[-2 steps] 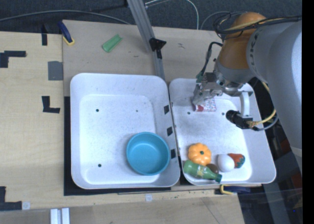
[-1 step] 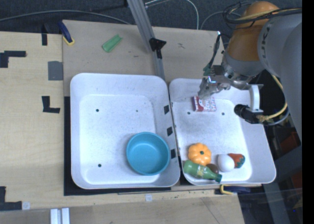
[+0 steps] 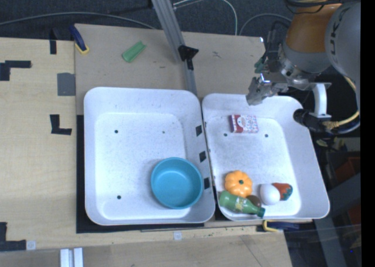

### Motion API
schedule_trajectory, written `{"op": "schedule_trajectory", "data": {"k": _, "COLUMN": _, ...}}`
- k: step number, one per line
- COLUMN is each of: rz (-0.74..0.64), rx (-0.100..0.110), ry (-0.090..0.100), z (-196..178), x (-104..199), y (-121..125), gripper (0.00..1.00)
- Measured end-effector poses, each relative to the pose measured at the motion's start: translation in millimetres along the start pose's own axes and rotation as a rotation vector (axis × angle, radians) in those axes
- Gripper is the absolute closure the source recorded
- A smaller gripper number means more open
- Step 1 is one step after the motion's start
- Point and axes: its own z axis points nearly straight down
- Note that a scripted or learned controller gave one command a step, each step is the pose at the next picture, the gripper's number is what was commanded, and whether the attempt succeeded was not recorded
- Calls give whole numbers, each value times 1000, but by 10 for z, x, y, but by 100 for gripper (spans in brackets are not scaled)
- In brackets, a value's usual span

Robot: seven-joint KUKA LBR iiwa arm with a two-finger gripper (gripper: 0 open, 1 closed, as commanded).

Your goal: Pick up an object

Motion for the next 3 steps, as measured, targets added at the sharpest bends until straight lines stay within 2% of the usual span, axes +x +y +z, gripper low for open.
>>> {"op": "schedule_trajectory", "data": {"k": 1, "rz": 1, "rx": 6, "ry": 1, "z": -88, "x": 5, "y": 3, "gripper": 100}}
{"op": "schedule_trajectory", "data": {"k": 3, "rz": -5, "rx": 10, "ry": 2, "z": 152, "x": 1074, "y": 40, "gripper": 100}}
